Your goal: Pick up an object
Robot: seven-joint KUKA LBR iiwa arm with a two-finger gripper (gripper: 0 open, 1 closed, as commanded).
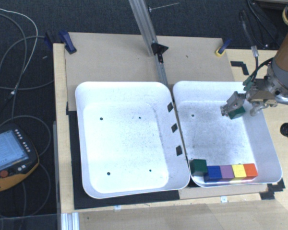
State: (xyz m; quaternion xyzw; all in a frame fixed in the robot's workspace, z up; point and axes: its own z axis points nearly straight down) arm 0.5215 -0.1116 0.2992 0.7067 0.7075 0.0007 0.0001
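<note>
Gripper (241, 108) clamps green block (237, 112) above right bin (221, 133) centre.

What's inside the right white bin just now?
Along the right white bin's near wall stands a row of blocks: green, blue, purple, yellow, orange. The gripper covers the floor beneath it.

The arm (284, 68) is grey — an orange band rings it above the wrist, and a black cable loops alongside its pale metallic gripper (241, 105).
</note>
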